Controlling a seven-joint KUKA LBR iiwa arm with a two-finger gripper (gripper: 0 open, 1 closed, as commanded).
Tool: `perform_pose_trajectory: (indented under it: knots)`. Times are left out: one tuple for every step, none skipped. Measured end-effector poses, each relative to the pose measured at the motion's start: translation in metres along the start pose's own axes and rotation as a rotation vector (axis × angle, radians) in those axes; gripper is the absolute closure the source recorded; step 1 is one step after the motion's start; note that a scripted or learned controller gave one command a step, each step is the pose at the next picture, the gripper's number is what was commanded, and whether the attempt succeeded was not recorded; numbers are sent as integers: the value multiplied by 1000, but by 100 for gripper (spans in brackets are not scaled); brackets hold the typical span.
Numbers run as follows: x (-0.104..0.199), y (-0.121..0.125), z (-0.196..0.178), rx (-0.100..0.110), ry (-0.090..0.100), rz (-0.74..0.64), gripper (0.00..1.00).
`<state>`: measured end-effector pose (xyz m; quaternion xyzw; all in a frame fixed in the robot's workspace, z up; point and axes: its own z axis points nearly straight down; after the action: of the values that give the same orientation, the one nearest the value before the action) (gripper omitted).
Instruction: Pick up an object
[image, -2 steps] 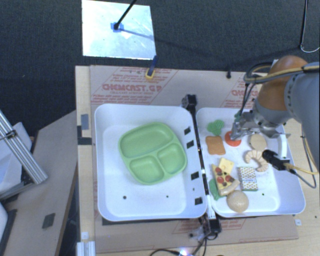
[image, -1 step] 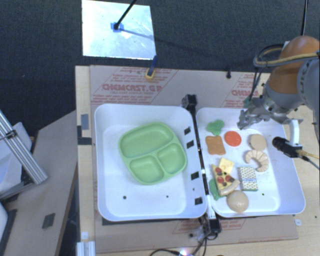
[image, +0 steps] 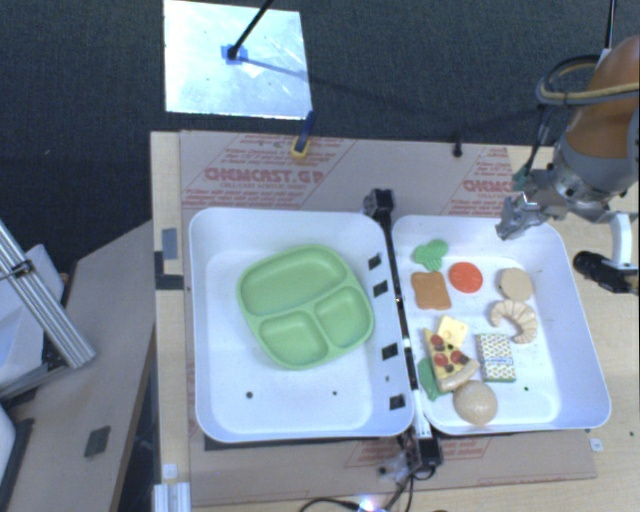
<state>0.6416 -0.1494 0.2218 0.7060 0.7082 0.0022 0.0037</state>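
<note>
the pincer (image: 510, 222) sits at the far right corner of the right bin (image: 578, 345), above the bin's rim, at the end of the grey arm (image: 600, 110) with its orange band. its tip is small and blurred here; how far it is open cannot be told, and nothing can be made out in its grip. it appears apart from all items in the bin.

right bin, white, shallow, smooth plastic, contents:
- a green broccoli-shaped piece (image: 431, 254), lobed outline, at the far left.
- a flat red-orange disc (image: 465, 277), like a tomato slice, just beside the broccoli.
- a brown toast-shaped slab (image: 431, 291), squared with rounded corners, near the disc.
- a tan rounded piece (image: 516, 284), smooth, at the far right.
- a pale croissant (image: 515, 320), ridged and curved, just below the tan piece.
- a yellow cheese wedge (image: 452, 329), touching the pizza slice (image: 450, 360), which is triangular with red spots.
- a small printed box (image: 496, 357), rectangular, greenish pattern, beside the pizza.
- a beige ball-like piece (image: 475, 402), matte, nearest the camera.
- a green scrap (image: 428, 378) partly under the pizza, shape unclear.

left bin (image: 215, 330), same white plastic, holds 1 light green tray (image: 305, 305), rounded, glossy, divided into 3 compartments.

both bins rest on a brown printed cardboard sheet (image: 260, 170) on the pale wooden counter (image: 110, 300). a black strip (image: 392, 300) runs between the 2 bins.
</note>
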Motion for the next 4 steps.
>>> perform_pose_trajectory:
  knots:
    - [0,1,-3,5,1,-3,100]
    - [56,-9,6,9,3,-5,100]
    - [109,-27,1,8,4,-7,100]
    - [128,-13,-12,5,3,-5,100]
